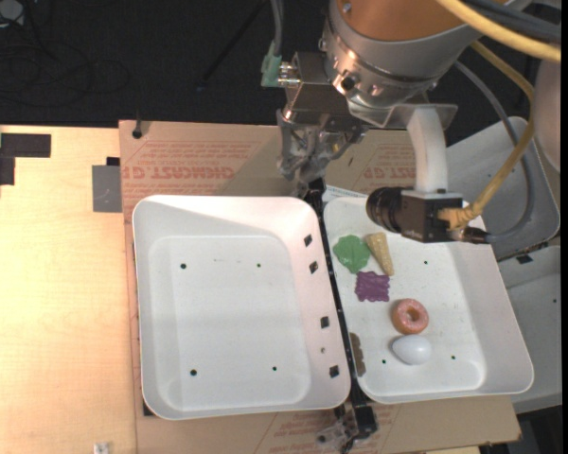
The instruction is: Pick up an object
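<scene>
Several small objects lie in the right bin (492,348): a green leafy piece (351,252), a tan cone (380,252), a purple piece (371,286), a pink-orange doughnut (410,316) and a white egg-shaped object (412,350). My gripper (305,164) hangs above the back edge of the bench, over the seam between the two bins. It is up and to the left of the green piece, well apart from every object. I see nothing in it.
The left bin (161,253) sits beside the right one, and their rims meet at a black clip strip (327,291). A black cylinder (402,212) on the arm overhangs the right bin's back. Cardboard (199,164) lies behind the bins.
</scene>
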`<act>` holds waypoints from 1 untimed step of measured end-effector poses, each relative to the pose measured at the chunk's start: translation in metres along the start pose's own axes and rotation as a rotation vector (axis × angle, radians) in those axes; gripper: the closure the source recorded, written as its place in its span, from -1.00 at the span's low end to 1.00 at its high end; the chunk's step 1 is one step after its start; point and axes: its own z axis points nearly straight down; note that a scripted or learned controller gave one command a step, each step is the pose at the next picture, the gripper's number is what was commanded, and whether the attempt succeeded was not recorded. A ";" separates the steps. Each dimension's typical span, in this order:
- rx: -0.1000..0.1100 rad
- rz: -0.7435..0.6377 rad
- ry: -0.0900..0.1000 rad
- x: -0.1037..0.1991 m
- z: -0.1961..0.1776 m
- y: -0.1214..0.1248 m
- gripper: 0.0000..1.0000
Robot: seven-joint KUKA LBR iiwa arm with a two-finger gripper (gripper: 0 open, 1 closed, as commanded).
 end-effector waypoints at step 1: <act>0.007 0.000 -0.003 0.042 0.005 -0.014 1.00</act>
